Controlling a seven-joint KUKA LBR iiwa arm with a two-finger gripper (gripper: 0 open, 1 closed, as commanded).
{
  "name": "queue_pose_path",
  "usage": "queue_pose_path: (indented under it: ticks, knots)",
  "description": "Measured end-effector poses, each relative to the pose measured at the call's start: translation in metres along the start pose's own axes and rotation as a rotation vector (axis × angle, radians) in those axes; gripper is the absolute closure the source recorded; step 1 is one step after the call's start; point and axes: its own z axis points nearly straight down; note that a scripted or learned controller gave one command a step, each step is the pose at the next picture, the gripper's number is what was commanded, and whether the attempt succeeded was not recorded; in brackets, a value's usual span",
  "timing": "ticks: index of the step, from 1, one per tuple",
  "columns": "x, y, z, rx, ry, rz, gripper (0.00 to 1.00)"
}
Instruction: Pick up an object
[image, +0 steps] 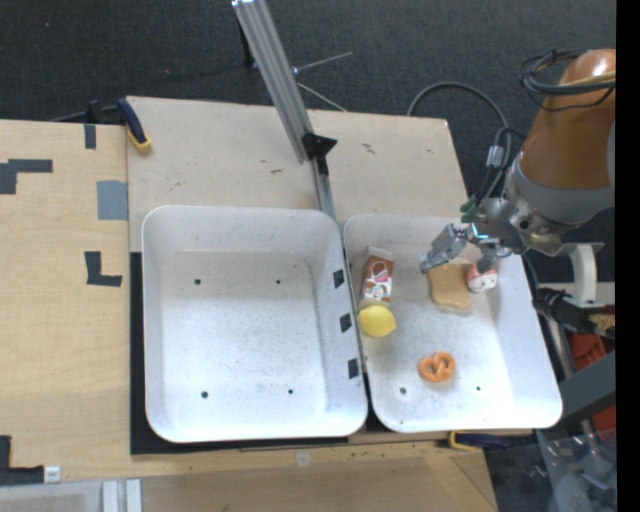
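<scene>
Beside lemon (377, 320): unreadable brown packet (377, 278)

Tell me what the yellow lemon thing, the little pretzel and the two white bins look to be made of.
The lemon looks like smooth moulded plastic: flat, even yellow, probably toy food. The pretzel is matte orange-brown in a twisted loop; plastic or rubber, hard to tell. The left bin and right bin look like thin formed plastic: rounded rims, dull white faces peppered with dark scuff specks.
</scene>
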Motion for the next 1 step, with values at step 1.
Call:
queue_pose_path:
  ticks: [1]
  knots:
    - [-0.0002,0.0006,-0.0024,-0.005,-0.001,-0.001,0.0]
